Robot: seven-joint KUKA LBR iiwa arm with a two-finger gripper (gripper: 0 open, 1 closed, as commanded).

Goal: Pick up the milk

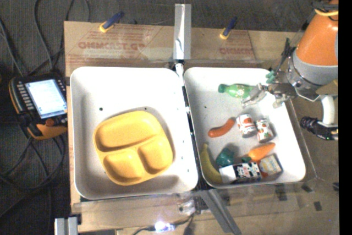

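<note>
The milk (pixel 242 171) is a small white carton with black patches. It lies on its side at the front of the right bin (pixel 286 125), between a banana and a tan box. My gripper (pixel 263 97) hangs over the bin's back right part, just right of a green bottle (pixel 236 89) and well behind the milk. Its fingers are spread, with nothing between them.
Around the milk lie a banana (pixel 205 163), a dark green item (pixel 224 156), a carrot (pixel 262 150) and a tan box (pixel 270 164). Two small cans (pixel 254 126) and a red sausage (pixel 221 129) sit mid-bin. The left bin holds a yellow divided plate (pixel 133 146).
</note>
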